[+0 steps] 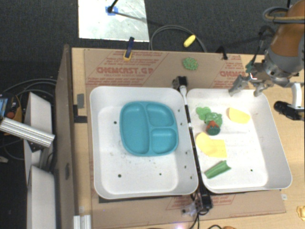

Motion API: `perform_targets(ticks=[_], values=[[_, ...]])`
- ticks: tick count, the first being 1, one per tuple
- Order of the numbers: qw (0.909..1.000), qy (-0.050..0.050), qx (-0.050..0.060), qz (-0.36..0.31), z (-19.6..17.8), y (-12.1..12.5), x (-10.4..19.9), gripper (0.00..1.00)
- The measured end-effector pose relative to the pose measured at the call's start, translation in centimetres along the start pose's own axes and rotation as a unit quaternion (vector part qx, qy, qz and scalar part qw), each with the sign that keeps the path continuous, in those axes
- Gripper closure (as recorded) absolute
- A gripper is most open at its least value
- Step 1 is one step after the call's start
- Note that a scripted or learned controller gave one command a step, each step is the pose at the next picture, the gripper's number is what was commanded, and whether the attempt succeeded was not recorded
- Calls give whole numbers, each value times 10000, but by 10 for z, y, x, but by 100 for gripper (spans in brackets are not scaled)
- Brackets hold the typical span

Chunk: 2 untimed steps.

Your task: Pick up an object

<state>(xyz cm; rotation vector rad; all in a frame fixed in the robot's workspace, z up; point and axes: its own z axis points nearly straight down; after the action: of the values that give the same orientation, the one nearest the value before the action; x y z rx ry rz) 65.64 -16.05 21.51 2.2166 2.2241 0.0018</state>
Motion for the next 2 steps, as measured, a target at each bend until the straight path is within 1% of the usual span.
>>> perform_targets(ticks=[1, 2], values=[[10000, 18, 54, 13, 87, -69, 28, 0], [10000, 11, 4, -27, 131, -55, 78, 0]])
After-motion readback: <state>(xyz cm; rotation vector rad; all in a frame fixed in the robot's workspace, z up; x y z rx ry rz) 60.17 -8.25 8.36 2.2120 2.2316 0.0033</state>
